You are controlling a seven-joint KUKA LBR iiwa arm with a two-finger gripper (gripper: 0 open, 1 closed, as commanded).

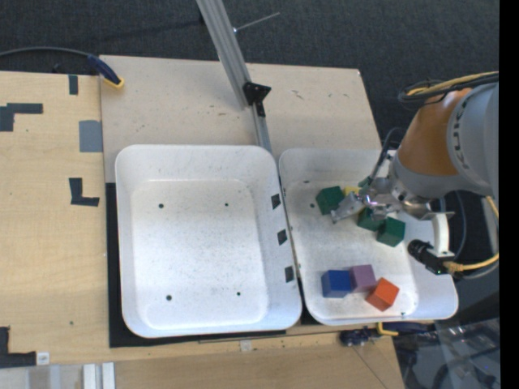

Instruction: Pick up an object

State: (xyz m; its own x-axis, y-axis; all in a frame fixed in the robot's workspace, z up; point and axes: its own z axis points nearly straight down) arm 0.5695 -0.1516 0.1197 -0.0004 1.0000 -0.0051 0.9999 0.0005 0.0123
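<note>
Two shallow white bins: left bin (130, 217), right bin (324, 168). Two green blocks, one (328, 198) left of the jaws and one (390, 232) below-right of them. One blue block (336, 283), one purple block (362, 276), one orange block (383, 293), all below the jaws.

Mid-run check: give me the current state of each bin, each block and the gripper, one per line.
Left bin: flat on the bench, no blocks in it.
Right bin: holds all the blocks.
Green block: on the bin floor, beside the gripper.
Second green block: under the wrist, partly hidden.
Blue block: resting, touching the purple block.
Orange block: resting near the front rim.
Gripper: low among the green blocks, grip unclear.
</note>
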